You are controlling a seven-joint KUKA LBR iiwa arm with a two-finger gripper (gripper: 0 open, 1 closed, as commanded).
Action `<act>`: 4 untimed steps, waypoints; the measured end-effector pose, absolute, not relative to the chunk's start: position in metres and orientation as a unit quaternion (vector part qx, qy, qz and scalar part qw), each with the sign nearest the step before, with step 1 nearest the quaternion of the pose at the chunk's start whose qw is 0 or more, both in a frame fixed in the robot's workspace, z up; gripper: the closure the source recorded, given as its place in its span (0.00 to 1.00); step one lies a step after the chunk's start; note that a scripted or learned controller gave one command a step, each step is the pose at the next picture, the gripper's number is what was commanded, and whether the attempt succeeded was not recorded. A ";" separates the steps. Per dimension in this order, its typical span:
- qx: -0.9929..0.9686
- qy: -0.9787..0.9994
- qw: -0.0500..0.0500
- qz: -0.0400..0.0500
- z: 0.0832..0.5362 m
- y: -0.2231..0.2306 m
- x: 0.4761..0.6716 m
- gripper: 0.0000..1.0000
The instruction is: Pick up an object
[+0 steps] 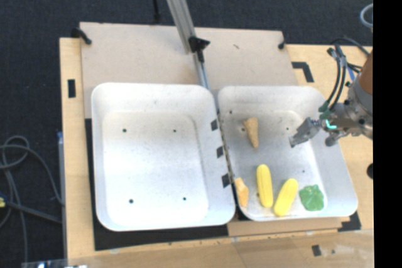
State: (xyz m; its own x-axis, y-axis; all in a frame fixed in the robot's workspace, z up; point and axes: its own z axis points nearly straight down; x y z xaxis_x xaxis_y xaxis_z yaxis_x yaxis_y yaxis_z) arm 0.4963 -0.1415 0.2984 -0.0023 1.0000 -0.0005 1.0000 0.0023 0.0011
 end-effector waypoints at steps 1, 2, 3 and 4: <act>0.707 0.707 0.002 0.001 0.300 -0.142 0.497 0.00; 0.709 0.706 0.000 -0.001 0.251 -0.134 0.503 0.00; 0.708 0.706 0.000 -0.001 0.208 -0.135 0.508 0.00; 0.708 0.706 -0.001 -0.001 0.163 -0.130 0.507 0.00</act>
